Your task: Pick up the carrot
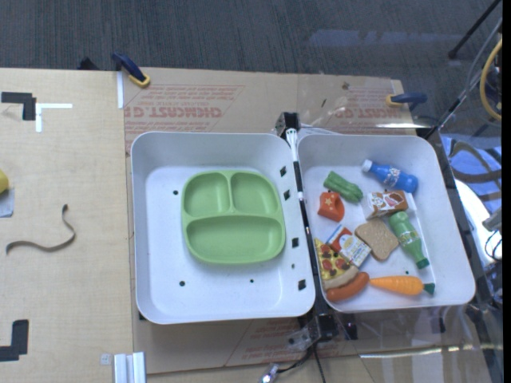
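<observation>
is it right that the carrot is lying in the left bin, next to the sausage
Not quite. The carrot lies next to the sausage, but in the right bin, not the left one. The camera view shows it near that bin's front edge.

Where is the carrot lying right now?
The carrot lies in the right bin, along its near edge toward the right corner, just right of the sausage and below the green bottle.

Dark grey carpeted floor (239, 18) is stretching across the far side. A pale wooden surface (64, 294) is lying left, with flattened brown cardboard (207, 102) spreading rightward under blue clamps (130, 68).
</observation>
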Available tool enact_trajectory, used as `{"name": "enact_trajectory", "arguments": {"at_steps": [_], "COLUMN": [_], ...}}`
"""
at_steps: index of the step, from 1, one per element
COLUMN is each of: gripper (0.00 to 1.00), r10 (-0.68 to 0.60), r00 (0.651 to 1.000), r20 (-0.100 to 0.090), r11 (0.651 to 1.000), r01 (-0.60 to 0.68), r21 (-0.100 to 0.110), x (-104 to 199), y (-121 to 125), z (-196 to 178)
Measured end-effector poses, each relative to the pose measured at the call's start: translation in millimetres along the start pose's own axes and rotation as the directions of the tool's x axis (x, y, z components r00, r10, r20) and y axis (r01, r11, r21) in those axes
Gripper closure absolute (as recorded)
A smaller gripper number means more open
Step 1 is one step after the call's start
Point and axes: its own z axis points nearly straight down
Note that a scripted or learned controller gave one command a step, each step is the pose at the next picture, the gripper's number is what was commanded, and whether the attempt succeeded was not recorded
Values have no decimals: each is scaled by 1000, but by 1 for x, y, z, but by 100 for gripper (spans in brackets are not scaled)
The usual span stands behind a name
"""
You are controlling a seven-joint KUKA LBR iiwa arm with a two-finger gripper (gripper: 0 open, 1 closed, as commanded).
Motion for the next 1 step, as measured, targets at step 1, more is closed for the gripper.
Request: {"name": "enact_trajectory", "arguments": {"at_steps": [1], "gripper": [100], "r10": [6], "r00": [1000], "r20": [4], "r11": [1000], "r01": [-6], "r21": [7], "x": [1], "y": [-2], "z": [-8]}}
